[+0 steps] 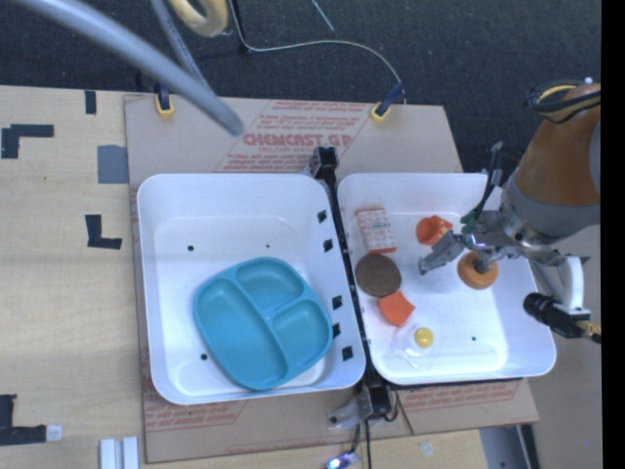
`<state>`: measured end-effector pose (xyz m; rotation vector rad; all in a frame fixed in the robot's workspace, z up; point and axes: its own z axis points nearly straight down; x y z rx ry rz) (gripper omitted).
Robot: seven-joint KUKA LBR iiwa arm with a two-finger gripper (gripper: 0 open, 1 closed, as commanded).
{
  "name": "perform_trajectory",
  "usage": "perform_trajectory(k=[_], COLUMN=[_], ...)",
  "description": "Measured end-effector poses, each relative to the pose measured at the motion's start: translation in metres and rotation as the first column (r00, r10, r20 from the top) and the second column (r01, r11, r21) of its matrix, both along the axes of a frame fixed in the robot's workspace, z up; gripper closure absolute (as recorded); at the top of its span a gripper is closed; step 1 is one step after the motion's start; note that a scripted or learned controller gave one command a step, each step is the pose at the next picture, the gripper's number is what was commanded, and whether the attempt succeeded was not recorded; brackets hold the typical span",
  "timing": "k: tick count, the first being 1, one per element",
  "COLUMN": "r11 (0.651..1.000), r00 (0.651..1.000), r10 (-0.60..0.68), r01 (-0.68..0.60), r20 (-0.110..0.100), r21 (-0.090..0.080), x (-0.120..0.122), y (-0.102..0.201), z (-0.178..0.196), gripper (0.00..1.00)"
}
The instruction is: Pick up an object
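My gripper [455, 253] hangs low over the right bin [527, 360], near its right-hand middle. Just below and to its right sits an orange round object [478, 274], partly covered by the gripper. An orange piece [431, 229] lies to the gripper's upper left. Further left are a brown disc [378, 274], a white and red packet [374, 229] and an orange-red block [395, 308]. A small yellow ball [423, 337] rests near the bin's front. I see nothing clearly held.
The left bin [161, 262] holds a blue divided plate [262, 320]. A black divider [337, 252] runs between the bins. The arm's grey and orange body [557, 174] covers the right bin's far right corner. A grey pole [117, 37] crosses the top left.
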<state>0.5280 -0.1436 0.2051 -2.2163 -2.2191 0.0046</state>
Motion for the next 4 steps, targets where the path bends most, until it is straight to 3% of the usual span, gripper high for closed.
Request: perform_trajectory(k=[2, 3, 4], r11=[1.000, 1.000, 1.000], r00=[1.000, 1.000, 1.000], r10=[-0.001, -0.003, -0.003], r01=[0.001, 0.003, 0.004], r20=[-0.005, 0.008, 0.028], r21=[0.000, 0.001, -0.016], x=[-0.007, -0.004, 0.000], y=[-0.002, -0.003, -0.008], z=[-0.095, -0.113, -0.101], gripper=[0.00, 0.00, 1.00])
